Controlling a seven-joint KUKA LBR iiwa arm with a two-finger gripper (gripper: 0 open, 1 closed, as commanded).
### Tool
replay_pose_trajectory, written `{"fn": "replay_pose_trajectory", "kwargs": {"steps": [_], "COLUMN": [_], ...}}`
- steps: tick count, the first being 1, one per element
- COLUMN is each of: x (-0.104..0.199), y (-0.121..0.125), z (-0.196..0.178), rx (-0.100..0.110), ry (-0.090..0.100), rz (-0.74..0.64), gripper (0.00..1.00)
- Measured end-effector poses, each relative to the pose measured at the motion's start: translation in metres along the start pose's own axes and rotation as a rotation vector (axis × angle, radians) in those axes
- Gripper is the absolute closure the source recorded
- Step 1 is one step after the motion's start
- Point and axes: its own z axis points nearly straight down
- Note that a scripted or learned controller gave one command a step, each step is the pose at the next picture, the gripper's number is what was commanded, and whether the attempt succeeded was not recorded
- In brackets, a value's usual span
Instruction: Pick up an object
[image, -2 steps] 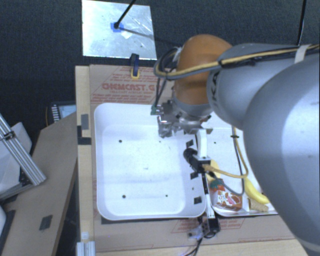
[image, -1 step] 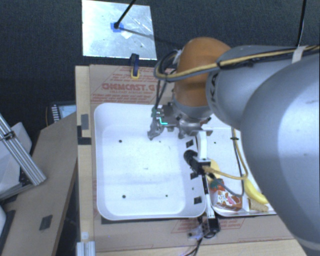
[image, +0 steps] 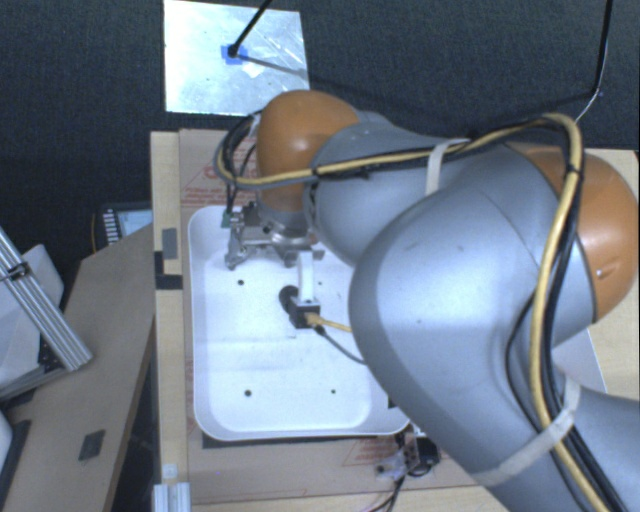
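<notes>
Camera view: the gripper (image: 240, 258) is hanging low over the far end of the left bin (image: 250, 405), close to its white floor. Whether it is clenched or released cannot be told, and nothing is visibly being grasped. The object to pick cannot be made out either, because the arm (image: 470, 300) is covering the right bin and part of this one.

The likely risk is that the gripper is closing on bare plastic, or pressing into the bin floor, because it is working near the far wall with little room to spare.

The bin floor is looking smooth and slick, dotted with small dark holes (image: 248, 392). The tan bench (image: 170, 340) is carrying it. Beyond, a silvery sheet (image: 200, 70) is lying on dark fabric (image: 80, 100), and an aluminium rail (image: 40, 310) is leaning at the left.
</notes>
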Motion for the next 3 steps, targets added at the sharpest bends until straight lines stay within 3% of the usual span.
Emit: {"fn": "replay_pose_trajectory", "kwargs": {"steps": [1,2,3], "x": [-0.072,-0.067,-0.087], "y": [0.009,0.007,0.002], "z": [-0.136,-0.139,0.005], "rx": [-0.005,0.002,0.015], "ry": [-0.003,-0.003,-0.006], "rz": [0.014,0.003,0.011], "gripper": [0.0,1.0,1.0]}}
